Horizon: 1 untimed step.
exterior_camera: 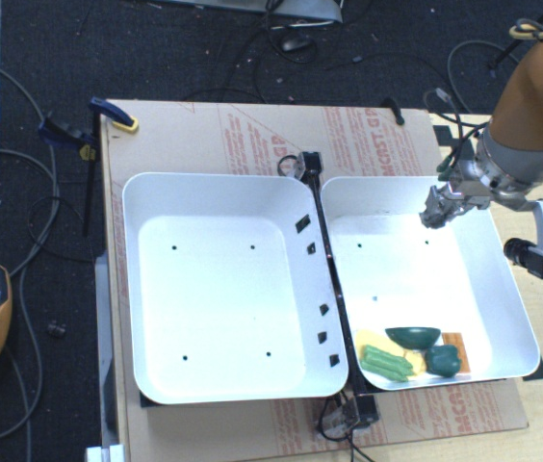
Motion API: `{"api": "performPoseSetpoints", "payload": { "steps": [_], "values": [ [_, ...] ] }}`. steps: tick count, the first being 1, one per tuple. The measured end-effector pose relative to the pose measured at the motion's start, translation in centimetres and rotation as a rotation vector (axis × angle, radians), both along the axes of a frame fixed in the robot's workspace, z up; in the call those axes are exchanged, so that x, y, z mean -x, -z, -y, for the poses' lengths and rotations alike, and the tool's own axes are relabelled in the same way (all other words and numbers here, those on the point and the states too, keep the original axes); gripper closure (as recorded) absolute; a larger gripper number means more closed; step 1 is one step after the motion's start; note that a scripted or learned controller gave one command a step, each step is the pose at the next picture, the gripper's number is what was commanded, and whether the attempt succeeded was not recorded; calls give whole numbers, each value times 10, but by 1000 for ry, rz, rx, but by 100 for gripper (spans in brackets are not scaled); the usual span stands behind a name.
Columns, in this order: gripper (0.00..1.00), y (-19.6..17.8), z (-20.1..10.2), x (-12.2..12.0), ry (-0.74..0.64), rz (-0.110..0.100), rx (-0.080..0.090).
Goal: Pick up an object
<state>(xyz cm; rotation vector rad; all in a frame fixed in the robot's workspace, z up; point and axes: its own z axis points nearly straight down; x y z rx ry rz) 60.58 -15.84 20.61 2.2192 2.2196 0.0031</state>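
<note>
Cardboard-topped surface (214, 133) bearing two white bins. End effector (437, 212), grip state impossible to tell, at right bin's (503, 287) upper edge. Best travelling toward lower frame, over green ridged vegetable (387, 363).

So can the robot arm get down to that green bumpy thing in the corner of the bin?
Probably yes. The end effector hangs over the far side of the right bin, and the green bumpy thing lies uncovered near the front wall, beside a dark green bowl. Nothing lies between them.
</note>
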Motion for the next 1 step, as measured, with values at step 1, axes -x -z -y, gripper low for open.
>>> {"api": "performPoseSetpoints", "payload": {
  "steps": [1],
  "values": [
    [100, 5, -46, -6, -4, -3, -2]
  ]
}}
